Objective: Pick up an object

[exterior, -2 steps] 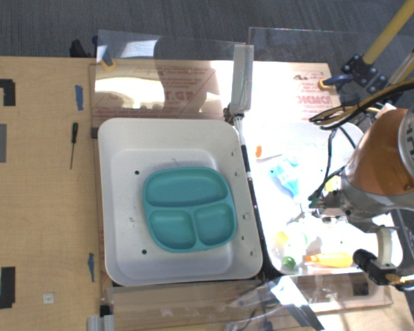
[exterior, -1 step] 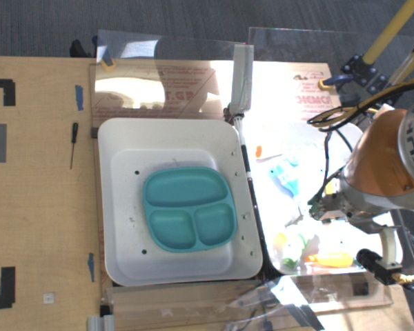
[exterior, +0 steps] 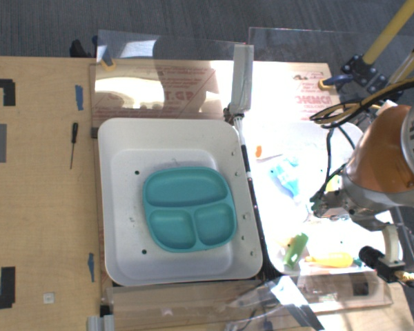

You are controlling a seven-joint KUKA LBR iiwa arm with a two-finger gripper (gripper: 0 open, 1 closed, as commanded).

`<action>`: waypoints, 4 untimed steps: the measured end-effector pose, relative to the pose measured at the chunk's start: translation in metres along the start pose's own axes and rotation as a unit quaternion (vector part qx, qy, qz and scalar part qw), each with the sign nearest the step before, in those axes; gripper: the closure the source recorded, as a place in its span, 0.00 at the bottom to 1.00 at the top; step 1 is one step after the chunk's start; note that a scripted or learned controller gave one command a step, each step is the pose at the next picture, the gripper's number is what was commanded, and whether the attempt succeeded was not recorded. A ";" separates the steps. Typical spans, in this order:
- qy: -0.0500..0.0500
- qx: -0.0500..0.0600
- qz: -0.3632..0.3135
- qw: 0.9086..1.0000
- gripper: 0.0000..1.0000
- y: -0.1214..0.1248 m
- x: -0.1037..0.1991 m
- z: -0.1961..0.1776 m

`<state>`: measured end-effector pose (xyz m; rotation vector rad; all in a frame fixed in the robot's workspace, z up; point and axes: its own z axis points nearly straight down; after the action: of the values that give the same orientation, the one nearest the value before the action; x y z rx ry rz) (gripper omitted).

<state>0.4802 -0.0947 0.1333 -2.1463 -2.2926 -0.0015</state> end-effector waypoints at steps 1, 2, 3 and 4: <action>0.000 0.001 0.000 1.000 0.00 0.000 0.000 0.001; -0.001 0.000 -0.079 0.997 0.00 0.021 0.001 0.011; 0.000 0.001 -0.264 0.965 0.00 -0.001 -0.002 0.005; -0.002 -0.001 -0.124 0.992 0.00 -0.004 -0.047 -0.008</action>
<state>0.4796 -0.1415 0.1410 -1.8467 -2.5448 -0.0004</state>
